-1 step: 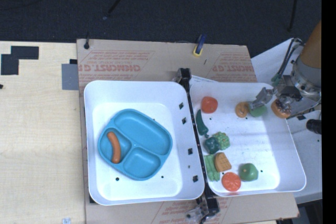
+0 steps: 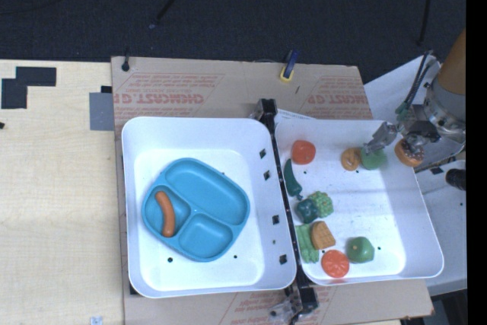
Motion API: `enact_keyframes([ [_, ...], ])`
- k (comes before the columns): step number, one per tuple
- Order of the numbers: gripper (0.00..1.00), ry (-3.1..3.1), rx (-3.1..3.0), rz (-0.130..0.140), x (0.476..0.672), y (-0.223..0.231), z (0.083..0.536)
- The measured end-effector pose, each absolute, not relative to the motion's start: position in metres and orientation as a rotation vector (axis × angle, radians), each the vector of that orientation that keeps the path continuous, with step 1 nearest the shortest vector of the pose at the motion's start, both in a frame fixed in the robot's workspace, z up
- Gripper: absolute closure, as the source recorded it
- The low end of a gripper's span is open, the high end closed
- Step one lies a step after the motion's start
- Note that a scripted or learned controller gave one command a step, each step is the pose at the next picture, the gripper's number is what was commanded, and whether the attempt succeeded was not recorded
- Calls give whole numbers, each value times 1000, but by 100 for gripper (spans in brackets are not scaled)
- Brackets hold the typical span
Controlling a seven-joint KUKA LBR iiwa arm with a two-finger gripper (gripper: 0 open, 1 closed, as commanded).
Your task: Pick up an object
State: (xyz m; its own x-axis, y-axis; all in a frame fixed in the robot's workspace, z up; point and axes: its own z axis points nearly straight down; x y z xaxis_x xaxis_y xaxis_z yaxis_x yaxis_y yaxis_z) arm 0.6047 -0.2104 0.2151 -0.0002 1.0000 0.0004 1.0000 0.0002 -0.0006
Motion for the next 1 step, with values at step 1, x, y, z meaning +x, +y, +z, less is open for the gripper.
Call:
enact_keyframes([
  [1,0,-2218,-2214,5,602,-207,151],
])
